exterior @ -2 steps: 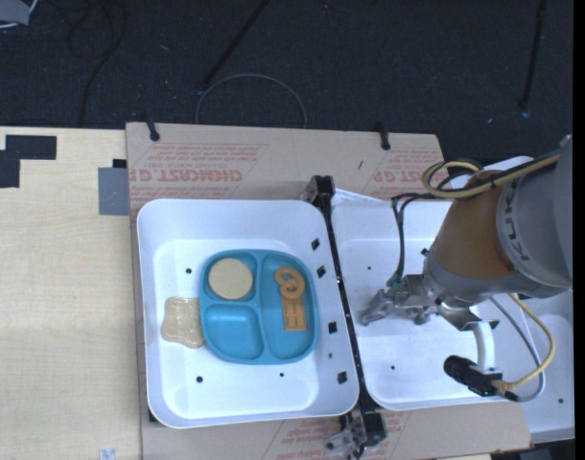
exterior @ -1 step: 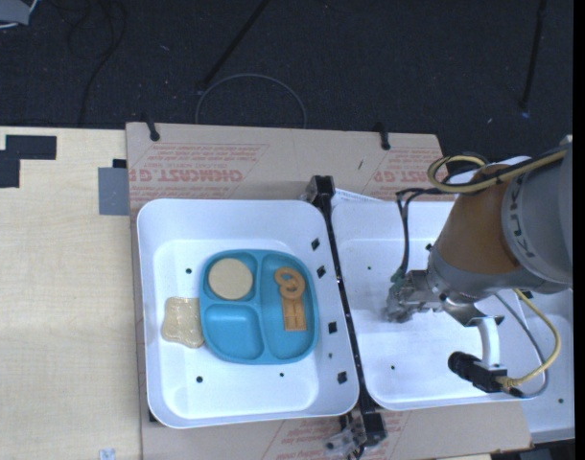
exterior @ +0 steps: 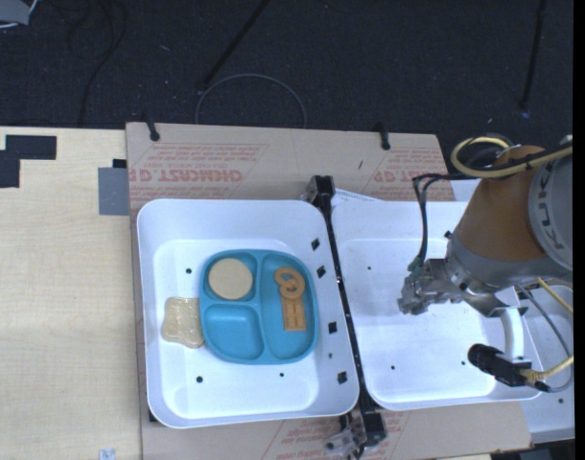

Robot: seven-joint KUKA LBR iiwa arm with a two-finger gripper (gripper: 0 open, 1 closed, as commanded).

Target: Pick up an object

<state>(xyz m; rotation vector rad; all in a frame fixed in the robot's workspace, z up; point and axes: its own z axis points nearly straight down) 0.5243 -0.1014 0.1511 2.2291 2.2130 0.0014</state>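
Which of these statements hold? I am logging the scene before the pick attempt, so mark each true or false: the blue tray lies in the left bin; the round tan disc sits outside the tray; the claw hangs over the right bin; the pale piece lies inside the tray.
1. The blue plastic divided tray lies in the left white bin. True.
2. The round tan disc sits outside the tray. False: it rests in a tray compartment.
3. The claw hangs over the right white bin. True.
4. The pale yellowish flat piece lies inside the tray. False: it lies beside the tray's left edge.
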